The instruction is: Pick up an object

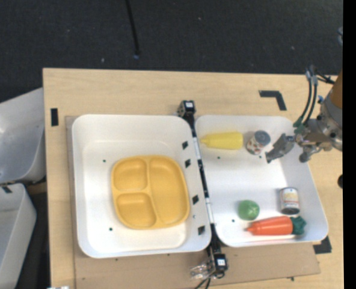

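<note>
Grey end effector (291,148), fingers spread wide and holding nothing, hangs over the right bin's (259,185) two-o'clock edge. The small round can (259,141) lies nearest, toward nine o'clock, just beside the left finger.

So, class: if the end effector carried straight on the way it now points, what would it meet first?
Probably the small grey round can, lying just beyond the end effector toward the left; depth is unclear, so it might pass above it.
</note>
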Robot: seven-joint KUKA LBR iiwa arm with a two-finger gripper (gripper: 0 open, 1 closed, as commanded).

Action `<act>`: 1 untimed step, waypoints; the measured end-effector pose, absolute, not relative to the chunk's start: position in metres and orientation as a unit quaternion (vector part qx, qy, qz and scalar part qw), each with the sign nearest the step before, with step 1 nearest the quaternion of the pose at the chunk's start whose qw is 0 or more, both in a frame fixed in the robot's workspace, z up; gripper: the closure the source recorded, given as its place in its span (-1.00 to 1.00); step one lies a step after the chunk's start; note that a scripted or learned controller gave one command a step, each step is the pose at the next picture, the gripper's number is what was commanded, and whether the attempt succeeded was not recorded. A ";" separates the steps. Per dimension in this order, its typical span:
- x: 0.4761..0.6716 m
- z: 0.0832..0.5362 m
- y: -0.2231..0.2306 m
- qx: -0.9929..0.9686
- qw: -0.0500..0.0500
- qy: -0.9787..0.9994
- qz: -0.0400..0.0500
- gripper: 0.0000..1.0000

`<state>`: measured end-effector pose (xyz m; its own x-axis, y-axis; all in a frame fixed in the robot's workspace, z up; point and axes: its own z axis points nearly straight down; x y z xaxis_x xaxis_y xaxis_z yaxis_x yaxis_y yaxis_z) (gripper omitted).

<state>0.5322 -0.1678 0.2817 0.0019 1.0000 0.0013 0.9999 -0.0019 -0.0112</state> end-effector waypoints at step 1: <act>0.534 0.289 -0.167 -0.707 -0.001 -0.708 0.000 -1.00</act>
<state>0.5341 -0.1672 0.2886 -0.0015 1.0000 -0.0011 1.0000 0.0015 0.0014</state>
